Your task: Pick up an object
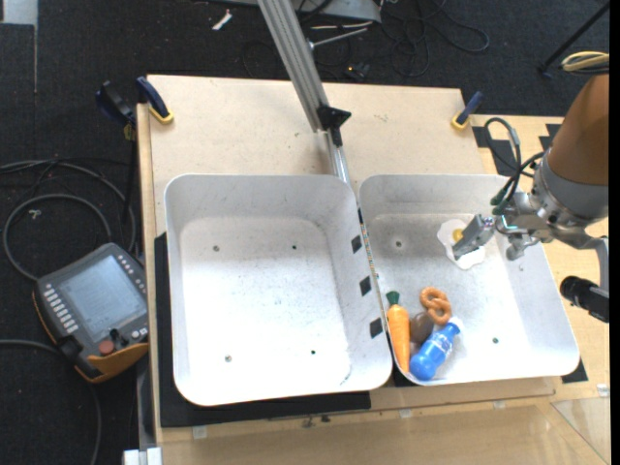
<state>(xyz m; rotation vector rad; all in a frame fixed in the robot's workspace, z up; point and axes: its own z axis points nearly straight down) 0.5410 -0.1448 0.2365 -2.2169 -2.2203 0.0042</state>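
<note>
No readable txt, labels, brands or nos. anywhere. Teach pendant (94, 308) at 9 o'clock has a screen and a column of buttons, but any lettering is too small and blurred to make out. Blue bottle (433, 351) at 5 o'clock shows no legible label. Black marks on the bin divider (366, 260) carry no chars.

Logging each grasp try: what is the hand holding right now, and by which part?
Cannot be told. The hand hangs over a white object in the right bin, but no grip shows.
</note>
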